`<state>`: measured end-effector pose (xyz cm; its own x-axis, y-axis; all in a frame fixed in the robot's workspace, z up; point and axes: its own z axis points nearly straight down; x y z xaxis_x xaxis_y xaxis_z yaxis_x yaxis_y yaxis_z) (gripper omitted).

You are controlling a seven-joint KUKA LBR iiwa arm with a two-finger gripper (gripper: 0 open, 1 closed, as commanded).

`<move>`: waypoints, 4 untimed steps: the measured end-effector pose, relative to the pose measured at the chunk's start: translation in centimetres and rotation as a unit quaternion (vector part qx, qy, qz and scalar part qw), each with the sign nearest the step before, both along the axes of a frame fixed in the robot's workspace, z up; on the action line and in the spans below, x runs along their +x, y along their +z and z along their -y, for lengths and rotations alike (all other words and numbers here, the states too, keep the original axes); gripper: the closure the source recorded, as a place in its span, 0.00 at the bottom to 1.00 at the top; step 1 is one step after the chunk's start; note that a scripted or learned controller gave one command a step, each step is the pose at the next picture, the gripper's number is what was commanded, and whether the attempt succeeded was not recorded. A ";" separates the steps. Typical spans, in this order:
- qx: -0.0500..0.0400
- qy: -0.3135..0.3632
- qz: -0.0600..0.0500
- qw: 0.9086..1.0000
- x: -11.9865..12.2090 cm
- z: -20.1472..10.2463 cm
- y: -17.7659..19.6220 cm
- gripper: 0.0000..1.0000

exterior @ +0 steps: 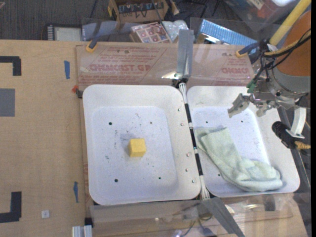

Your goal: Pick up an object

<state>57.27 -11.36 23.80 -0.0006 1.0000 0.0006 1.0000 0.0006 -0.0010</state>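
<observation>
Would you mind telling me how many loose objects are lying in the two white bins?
2: a yellow block near the middle of the left bin, and a pale green cloth in the right bin. The cloth may hide something.

You look down on a light wooden bench with black corner marks and strips of blue tape. Behind it a clear plastic sheet stands, and beyond lie boxes and perhaps cables, quite dim.
</observation>
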 end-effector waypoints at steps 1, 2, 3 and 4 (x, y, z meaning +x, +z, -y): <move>-0.001 0.199 0.002 0.980 2.1 -2.5 -0.7 0.00; 0.000 0.307 0.001 0.952 3.8 -3.0 -5.2 0.00; 0.000 0.511 0.001 0.860 2.3 -1.0 -13.1 0.00; -0.003 0.602 0.004 0.799 -1.8 3.4 -14.9 0.00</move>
